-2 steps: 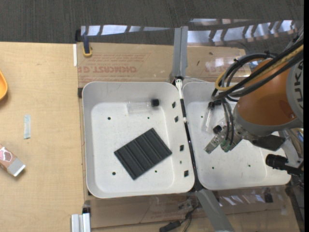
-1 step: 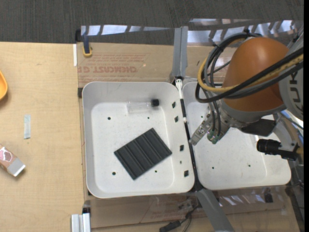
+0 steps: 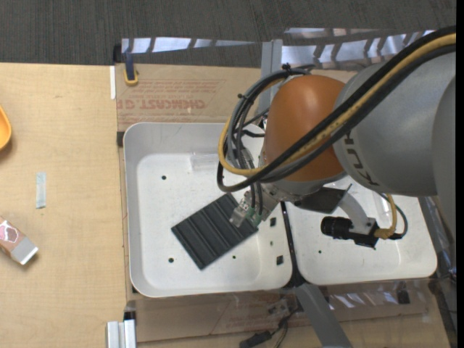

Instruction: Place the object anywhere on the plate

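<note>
grey and bulky, the arm with its orange band came in from the right of the camera view and covered much of the two shallow white bins, the left bin and the right bin. we saw a dark, ribbed rectangular slab lying flat and turned at a slant on the floor of the left bin, toward its right half. the gripper sat at the slab's upper right corner, under the orange band; whether it touched the slab we could not tell, and whether its tool was apart, together or clamped on anything we could not tell either, since the wrist hid it. yellow and black cables looped off the arm above the left bin. a small black cylindrical part stuck out over the right bin. on the wooden bench left of the bins we noted a small pale strip, a red-and-white packet near the edge, and an orange object cut off by the frame.
</note>
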Motion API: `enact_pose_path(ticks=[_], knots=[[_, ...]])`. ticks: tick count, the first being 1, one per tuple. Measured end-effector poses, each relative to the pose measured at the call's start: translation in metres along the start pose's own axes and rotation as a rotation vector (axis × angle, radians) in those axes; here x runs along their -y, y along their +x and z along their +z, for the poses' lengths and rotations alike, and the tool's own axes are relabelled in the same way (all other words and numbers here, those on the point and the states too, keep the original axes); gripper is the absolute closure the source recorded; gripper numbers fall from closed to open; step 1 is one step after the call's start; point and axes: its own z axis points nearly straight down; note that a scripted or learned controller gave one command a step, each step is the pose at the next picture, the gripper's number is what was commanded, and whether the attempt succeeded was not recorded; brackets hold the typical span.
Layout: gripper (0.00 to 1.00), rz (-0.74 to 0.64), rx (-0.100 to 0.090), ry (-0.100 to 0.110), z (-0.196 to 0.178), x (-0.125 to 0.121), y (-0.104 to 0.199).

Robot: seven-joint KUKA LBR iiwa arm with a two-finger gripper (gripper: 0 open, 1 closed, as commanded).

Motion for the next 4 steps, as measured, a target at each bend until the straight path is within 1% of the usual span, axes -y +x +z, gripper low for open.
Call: enact_pose_path(ticks=[1,2,3,4], knots=[[0.0,0.001,0.0,0.0,0.0,0.0,0.0],[0.0,-0.396,0.004,-0.004,-0.026,-0.059,-0.012],[0.0,-0.984,0.007,-0.005,-0.118,-0.051,-0.068],[1.0,-0.979,0.011,-0.008,-0.127,-0.051,-0.07]])
